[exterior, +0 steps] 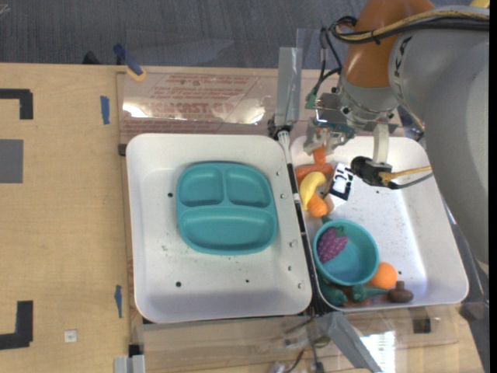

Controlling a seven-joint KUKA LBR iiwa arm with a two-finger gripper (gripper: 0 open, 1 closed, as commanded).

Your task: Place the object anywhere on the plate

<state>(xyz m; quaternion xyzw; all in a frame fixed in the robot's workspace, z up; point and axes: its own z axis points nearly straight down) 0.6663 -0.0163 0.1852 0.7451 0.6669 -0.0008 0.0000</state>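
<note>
Seen from the single overhead camera view, two white bins are being shown side by side. A teal divided plate (227, 207) is lying in the left bin (147, 270) with nothing on it. The grey arm with its orange band (380, 29) is being extended from the right over the far left corner of the right bin (435, 247), and the gripper (324, 142) is being held just above a cluster of toy food: a yellow banana (311, 183), orange pieces (318, 204) beside and behind it, and a small black-and-white card (342, 180). Nearer the camera, a teal bowl (349, 255) holding purple grapes (332, 244) is sitting beside an orange fruit (384, 274), with a brown item (401, 291) and something green at the bin's near edge.

The object to be moved is judged to be one of the clustered pieces under the gripper; none is lying on the plate yet.

Risks being considered: because the pieces are touching, two may be pinched together or one pushed aside; a rounded piece may slip out in transit over the divider between the bins.

Whether the end effector is released or clenched cannot be told, since it is being obscured by the wrist hardware and cabling. The green item is being partly hidden behind the bowl.
</note>
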